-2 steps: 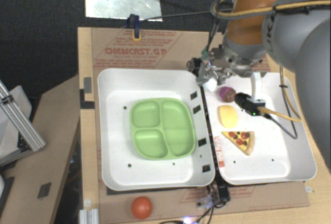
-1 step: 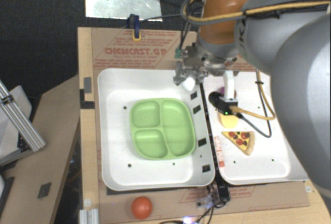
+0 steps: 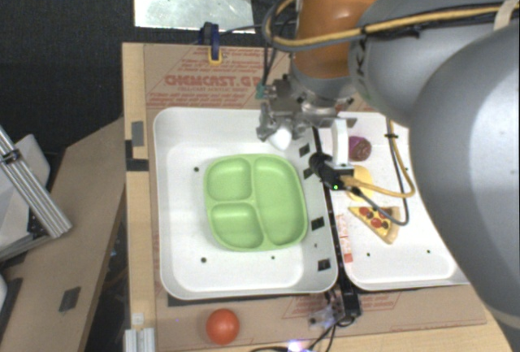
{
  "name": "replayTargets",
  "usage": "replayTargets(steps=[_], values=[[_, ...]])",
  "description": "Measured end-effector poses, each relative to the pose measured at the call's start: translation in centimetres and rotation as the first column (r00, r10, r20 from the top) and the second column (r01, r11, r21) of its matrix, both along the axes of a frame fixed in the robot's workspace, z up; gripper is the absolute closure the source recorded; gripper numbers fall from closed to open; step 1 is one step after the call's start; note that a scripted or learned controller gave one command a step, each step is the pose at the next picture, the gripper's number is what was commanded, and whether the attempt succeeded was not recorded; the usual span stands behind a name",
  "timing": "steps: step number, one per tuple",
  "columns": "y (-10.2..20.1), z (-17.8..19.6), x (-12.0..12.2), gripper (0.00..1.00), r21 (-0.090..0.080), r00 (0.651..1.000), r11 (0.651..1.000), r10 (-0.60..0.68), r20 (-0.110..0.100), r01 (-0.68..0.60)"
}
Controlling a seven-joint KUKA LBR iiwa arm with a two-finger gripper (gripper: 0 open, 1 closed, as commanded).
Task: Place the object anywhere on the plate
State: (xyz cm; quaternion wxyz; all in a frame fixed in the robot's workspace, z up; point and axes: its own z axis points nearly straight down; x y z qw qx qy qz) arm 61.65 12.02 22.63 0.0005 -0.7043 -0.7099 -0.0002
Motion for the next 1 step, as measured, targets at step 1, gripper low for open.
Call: replayTargets(steps=[1], values=[[-0.19,0.02,0.05,0.0,0.0,1.0,1.0,-0.003,0.001,0.003]])
